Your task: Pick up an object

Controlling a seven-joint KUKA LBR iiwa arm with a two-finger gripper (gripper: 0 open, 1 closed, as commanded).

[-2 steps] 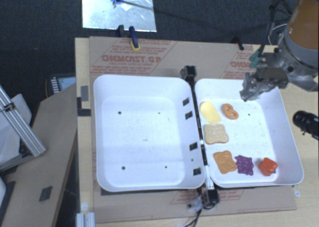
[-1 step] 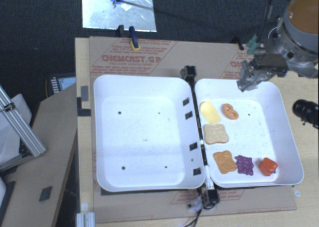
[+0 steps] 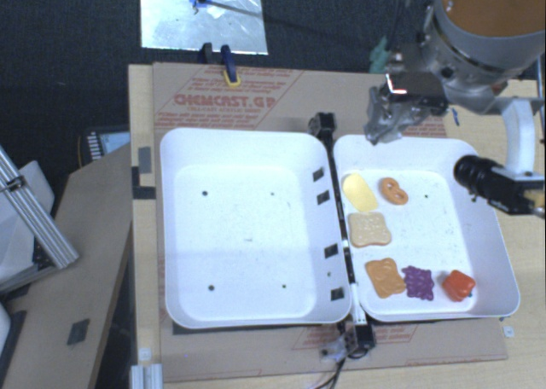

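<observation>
The right bin (image 3: pixel 478 234) holds several toy food items: a yellow oval piece (image 3: pixel 359 193), an orange pretzel (image 3: pixel 393 191), a tan bread slice (image 3: pixel 369 230), an orange-brown cracker (image 3: pixel 385 277), a purple grape bunch (image 3: pixel 417 282) and a red-orange pepper (image 3: pixel 458 285). My gripper (image 3: pixel 386 130) hangs over the bin's far left rim, above and behind the yellow piece and the pretzel. Nothing shows between it and the items below.
The left bin (image 3: pixel 179 234) sits beside the right one, with black clips (image 3: pixel 328 225) along their shared edge. A black device (image 3: pixel 493 182) juts in over the right bin's right rim. A silver sheet (image 3: pixel 203 3) lies beyond the bench.
</observation>
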